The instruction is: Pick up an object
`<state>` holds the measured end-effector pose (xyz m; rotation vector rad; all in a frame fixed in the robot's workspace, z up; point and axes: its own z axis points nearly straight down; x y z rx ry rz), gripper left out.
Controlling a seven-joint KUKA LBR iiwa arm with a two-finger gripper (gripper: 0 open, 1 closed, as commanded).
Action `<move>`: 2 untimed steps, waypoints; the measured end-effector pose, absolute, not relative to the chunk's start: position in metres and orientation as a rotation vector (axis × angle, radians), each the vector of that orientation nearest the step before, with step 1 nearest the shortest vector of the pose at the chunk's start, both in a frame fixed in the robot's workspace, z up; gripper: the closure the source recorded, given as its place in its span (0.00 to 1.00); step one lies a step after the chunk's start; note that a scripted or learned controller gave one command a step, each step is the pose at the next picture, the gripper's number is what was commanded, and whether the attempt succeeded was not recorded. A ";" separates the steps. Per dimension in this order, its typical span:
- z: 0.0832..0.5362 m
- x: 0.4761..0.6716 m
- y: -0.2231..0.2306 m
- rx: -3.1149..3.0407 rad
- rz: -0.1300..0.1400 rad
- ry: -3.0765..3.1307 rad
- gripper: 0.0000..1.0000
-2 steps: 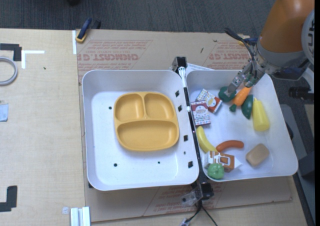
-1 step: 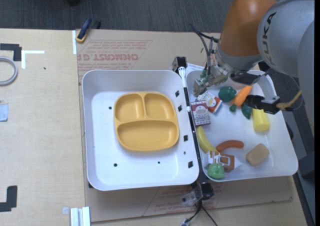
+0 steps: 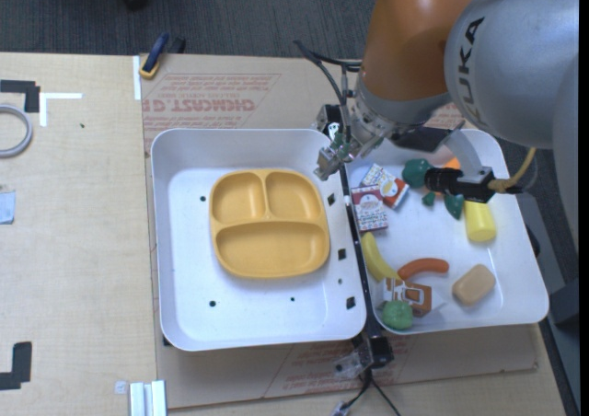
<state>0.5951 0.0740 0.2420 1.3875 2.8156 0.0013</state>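
My gripper (image 3: 331, 149) hangs over the wall between the two bins, near their far end, below the orange band of the arm. Just right of it in the right bin (image 3: 515, 308) lie two small red-and-white cartons (image 3: 375, 197). Further along that bin are a yellow banana (image 3: 375, 256), a red sausage (image 3: 422, 267), a tan bread piece (image 3: 473, 284), a green round item (image 3: 398, 315), a yellow block (image 3: 479, 221) and a green toy (image 3: 417, 171). I see nothing held in the gripper.
A yellow divided plate (image 3: 270, 221) lies in the left bin (image 3: 175, 248). Cables and a black bracket (image 3: 465, 184) of the arm stretch over the far part of the right bin. Cardboard (image 3: 212, 101) lies under both bins.
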 end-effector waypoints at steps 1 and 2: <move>0.419 0.594 0.020 1.391 0.001 2.812 1.00; 0.246 0.505 0.051 1.262 0.000 2.876 1.00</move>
